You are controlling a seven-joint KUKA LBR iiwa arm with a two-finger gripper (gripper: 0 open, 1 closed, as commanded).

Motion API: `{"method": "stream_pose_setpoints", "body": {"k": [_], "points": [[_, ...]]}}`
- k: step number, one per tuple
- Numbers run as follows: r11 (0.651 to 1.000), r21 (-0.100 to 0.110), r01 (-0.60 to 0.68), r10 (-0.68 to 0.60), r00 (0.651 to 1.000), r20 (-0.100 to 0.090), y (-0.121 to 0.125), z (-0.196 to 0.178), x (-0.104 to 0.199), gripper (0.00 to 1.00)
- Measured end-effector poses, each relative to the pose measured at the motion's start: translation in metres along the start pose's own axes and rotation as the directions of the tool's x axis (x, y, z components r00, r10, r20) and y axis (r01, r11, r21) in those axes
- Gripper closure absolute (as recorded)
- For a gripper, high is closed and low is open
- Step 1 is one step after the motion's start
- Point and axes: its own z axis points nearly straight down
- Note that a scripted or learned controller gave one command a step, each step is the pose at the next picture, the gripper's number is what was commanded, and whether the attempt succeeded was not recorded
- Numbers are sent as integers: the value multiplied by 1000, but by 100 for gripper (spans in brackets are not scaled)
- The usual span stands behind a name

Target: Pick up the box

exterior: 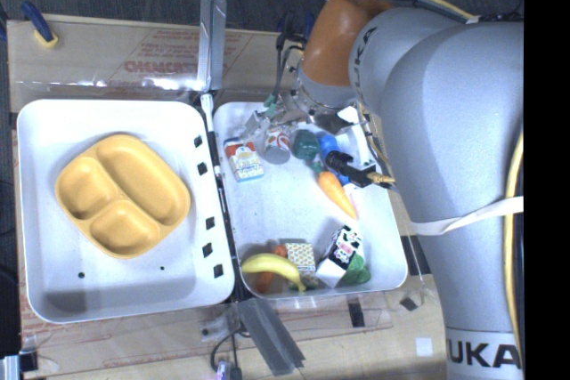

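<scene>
The grey arm (463, 191) carries white letters "UKA" near its bottom, part of a brand name cut by the edge. The cardboard sheet (160, 53) behind the bins has faded red print, too pale to read. The small box (245, 162) has a coloured label, but its words are too small.

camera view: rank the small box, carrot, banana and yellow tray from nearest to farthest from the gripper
Gripper sits at the right bin's far end.
1. Small box, just below-left of it, by the divider.
2. Carrot, mid-bin, toward the right wall.
3. Banana, near end of the right bin.
4. Yellow tray, across in the left bin.
Banana and tray are fairly close to call.
</scene>
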Motion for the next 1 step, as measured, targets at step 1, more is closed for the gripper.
{"method": "stream_pose_setpoints", "body": {"k": [1], "points": [[997, -1, -75, 75, 997, 1, -1, 1, -2, 0]]}}
